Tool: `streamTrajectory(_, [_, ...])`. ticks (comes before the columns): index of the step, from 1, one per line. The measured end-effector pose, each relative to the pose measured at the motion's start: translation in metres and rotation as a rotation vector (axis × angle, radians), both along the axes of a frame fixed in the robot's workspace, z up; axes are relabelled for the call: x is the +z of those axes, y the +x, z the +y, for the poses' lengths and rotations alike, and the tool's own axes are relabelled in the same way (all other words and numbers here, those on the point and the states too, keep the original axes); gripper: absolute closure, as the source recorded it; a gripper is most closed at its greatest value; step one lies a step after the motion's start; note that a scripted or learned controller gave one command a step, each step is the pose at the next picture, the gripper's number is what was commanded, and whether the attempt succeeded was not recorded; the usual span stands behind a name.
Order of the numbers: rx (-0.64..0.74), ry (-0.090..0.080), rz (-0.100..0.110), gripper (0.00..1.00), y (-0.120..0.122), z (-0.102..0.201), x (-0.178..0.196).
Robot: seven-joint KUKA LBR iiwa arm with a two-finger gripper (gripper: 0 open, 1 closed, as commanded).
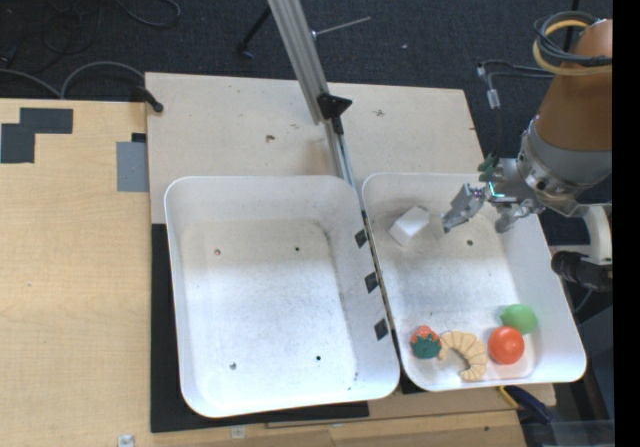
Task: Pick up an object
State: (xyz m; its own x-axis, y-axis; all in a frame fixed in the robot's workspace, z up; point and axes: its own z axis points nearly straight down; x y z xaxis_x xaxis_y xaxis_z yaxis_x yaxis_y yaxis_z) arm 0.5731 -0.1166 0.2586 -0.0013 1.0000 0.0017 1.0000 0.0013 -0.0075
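Note:
My gripper (487,214) hangs over the back part of the right bin (545,255), its two fingers spread apart with nothing between them. A small white block (408,225) lies to its left near the bin's back left corner. At the bin's front lie a small red and green fruit (425,342), a tan croissant-shaped piece (465,352), an orange-red ball (506,345) and a green object (518,316).
The left bin (200,235) sits beside the right one, with a divider bearing black clips (370,280) between them. A slanted metal bar (300,45) rises behind the bins. Wooden bench surface lies at the left.

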Motion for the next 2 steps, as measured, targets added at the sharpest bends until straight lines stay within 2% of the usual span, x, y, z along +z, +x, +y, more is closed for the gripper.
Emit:
streamTrajectory(1, [-0.003,-0.001,-0.005,0.00,0.001,-0.001,0.002])
streamTrajectory(2, [-0.001,0.000,0.002,0.00,-0.010,0.000,-0.056])
